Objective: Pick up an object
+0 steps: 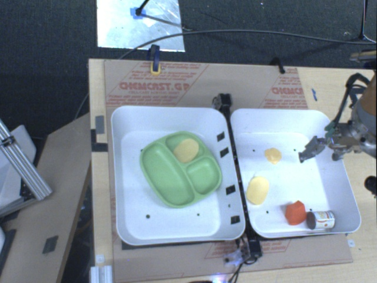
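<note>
Right bin (294,122), shallow white plastic — contents: small can (321,220) at 5 o'clock, lying on its side, long axis 3-to-9 o'clock, dark end toward 9, label unreadable; orange block (296,212) touching the can's dark end; pale yellow oval piece (257,190) at 7 o'clock; smaller yellow lump (273,155) near centre.

Left bin (171,119): green divided tray (177,178), smooth, rounded — yellow piece (187,151) in its 1 o'clock compartment.

Gripper (308,152) above the right bin at 3 o'clock; finger state cannot be told.

Cardboard (177,81) beneath reads "CHEMCAST".
</note>
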`<state>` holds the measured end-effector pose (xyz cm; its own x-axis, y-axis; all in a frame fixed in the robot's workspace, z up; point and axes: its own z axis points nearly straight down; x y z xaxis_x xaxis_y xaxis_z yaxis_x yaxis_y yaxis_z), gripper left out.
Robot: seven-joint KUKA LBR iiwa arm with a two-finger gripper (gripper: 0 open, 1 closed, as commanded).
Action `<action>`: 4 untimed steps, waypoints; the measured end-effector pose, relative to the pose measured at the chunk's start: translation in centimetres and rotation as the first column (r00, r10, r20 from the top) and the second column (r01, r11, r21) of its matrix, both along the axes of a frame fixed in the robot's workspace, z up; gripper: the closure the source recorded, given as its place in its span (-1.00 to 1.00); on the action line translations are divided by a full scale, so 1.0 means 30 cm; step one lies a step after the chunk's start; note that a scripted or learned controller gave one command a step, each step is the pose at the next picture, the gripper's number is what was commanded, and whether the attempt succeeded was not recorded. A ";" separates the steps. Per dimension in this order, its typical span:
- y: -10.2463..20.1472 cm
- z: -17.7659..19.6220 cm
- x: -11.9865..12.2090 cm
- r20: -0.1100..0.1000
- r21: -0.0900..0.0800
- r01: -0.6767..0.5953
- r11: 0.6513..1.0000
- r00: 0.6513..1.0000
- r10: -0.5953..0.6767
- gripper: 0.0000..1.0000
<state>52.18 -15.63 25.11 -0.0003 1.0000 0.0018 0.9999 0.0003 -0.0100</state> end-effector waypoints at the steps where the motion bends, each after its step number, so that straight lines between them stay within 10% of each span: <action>1: 0.001 0.021 0.008 0.012 -0.002 -0.003 1.000 1.000 0.003 -1.00; 4: -0.006 -0.530 0.038 0.008 -0.001 0.000 1.000 1.000 0.000 -1.00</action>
<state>53.32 -15.80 9.22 -0.0006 1.0000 0.0006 1.0000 0.0006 -0.0021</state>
